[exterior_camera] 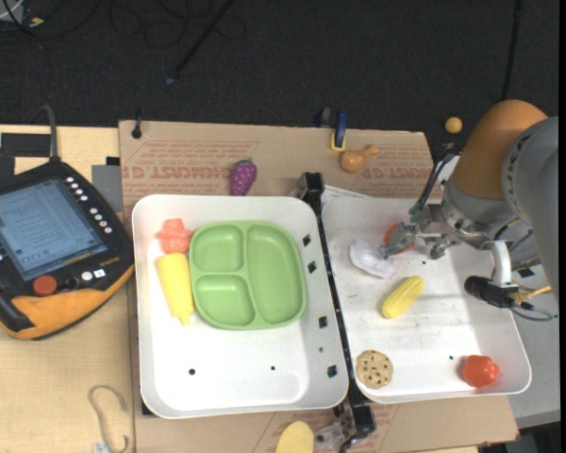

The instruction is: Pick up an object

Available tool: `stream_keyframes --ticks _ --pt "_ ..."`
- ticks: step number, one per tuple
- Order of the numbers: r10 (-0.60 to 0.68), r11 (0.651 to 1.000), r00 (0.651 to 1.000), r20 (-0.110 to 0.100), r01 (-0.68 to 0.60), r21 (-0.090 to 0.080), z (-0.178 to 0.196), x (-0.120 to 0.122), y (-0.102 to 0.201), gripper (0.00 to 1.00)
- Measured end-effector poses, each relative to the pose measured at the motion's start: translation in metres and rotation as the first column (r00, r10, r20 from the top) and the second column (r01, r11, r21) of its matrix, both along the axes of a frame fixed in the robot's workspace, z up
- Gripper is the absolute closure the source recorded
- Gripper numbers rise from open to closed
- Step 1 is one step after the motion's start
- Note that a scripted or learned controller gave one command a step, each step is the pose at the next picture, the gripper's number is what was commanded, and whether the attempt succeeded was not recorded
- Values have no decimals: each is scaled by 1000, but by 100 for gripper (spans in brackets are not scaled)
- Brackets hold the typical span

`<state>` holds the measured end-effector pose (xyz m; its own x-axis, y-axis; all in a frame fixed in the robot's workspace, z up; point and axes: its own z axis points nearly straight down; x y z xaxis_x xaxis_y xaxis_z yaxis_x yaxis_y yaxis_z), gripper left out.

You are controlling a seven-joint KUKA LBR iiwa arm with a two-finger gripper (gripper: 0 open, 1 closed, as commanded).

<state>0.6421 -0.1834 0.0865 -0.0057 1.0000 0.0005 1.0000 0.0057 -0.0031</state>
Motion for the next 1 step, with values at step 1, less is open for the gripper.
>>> stream_keyframes --ticks 1 --pt "0 1000 1000 2 0 0 11 0 0 100"
